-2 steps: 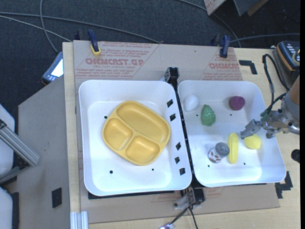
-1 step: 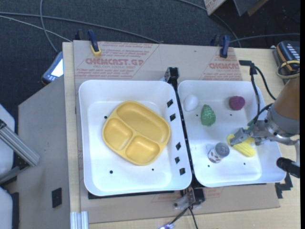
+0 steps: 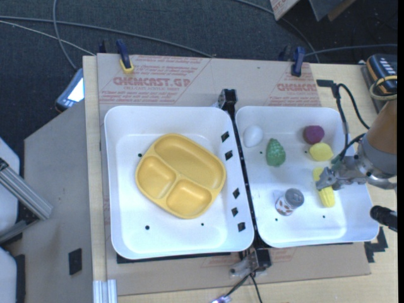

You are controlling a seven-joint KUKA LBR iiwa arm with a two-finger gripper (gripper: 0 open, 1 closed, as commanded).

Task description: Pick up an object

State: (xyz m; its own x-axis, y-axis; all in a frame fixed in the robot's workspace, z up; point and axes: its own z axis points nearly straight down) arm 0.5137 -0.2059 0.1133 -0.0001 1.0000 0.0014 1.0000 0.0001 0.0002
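From my station I see the arm (image 3: 386,145) reaching in from the right, its jaws (image 3: 327,180) low over the right bin (image 3: 303,233). I cannot tell whether the jaws are released or clenched; the metal end is too small and blurred against what lies under it. A yellow corn-like piece (image 3: 327,197) lies right at the jaws, partly under them, but I cannot see it caught between them. Just above the jaws sits a yellow lemon-shaped object (image 3: 320,151), and beyond that a purple round object (image 3: 313,133). Left of the jaws, a small can (image 3: 290,201) lies tilted on the bin floor. Further left and up stands a green bumpy fruit (image 3: 275,152), with a white egg-like object (image 3: 252,135) near it at the bin's upper left corner. Well away to the left, the left bin (image 3: 126,232) holds a yellow divided plate (image 3: 180,175). Both bins rest on the worktop (image 3: 158,81).
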